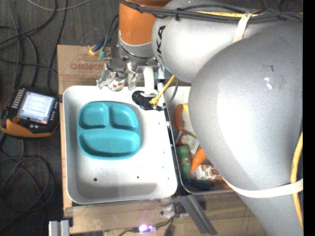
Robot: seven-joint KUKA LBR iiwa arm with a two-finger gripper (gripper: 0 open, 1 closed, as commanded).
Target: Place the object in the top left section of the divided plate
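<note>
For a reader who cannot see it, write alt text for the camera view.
A grey arm's tool hovers over the top rim of the left white bin, holding a small object above a teal divided plate. The right bin holds assorted items.

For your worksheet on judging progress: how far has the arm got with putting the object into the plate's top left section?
Done: a small object sits between the gripper fingers, lifted. In hand: the gripper hangs over the left bin's far rim, short of the blue divided plate. Left: move over the top left section, which holds nothing, and release.
</note>
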